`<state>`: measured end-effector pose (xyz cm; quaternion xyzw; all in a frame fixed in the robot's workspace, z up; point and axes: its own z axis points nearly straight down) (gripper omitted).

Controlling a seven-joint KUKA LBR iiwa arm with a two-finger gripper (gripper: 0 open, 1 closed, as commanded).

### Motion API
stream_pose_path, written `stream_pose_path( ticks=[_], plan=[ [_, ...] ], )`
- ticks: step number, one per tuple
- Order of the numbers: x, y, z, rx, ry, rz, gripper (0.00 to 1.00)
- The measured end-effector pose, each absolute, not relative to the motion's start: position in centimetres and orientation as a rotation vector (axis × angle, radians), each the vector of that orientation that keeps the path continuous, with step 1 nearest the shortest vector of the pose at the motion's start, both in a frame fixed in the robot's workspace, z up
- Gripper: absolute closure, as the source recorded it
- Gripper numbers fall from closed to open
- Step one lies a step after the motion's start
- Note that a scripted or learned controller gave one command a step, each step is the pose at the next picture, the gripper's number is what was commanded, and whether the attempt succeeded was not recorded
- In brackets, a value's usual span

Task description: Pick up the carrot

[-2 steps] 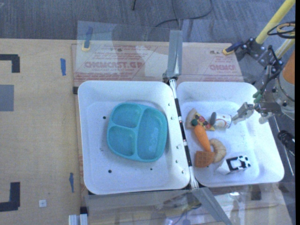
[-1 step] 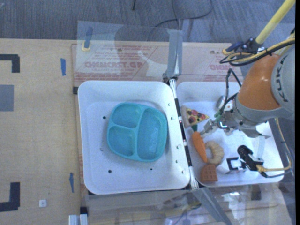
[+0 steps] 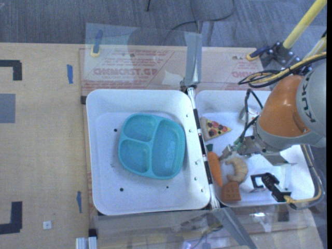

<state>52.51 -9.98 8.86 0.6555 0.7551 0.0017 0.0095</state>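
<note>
From above, the carrot (image 3: 215,168) lies lengthwise along the left wall of the right bin (image 3: 306,191), with a pizza slice (image 3: 214,128) beyond it toward the far wall, a croissant (image 3: 237,168) just to its right and a brown chunk (image 3: 231,192) by its near end. The gripper (image 3: 232,152) hangs just right of the carrot, above the croissant, and whether it is parted or closed cannot be told at this slant. Left of the carrot, across the wall, the left bin (image 3: 104,108) holds a teal divided plate (image 3: 152,146).
</note>
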Motion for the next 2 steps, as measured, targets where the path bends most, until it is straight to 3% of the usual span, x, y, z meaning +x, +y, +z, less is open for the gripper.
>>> stream_pose_path(
  ticks=[1, 2],
  plan=[
    [52.6, -10.3, 9.7, 2.057, 2.35, 0.009, 1.0],
    [51.2, -4.7, 18.3, 2.39, 2.041, -0.003, 1.0]
  ],
)
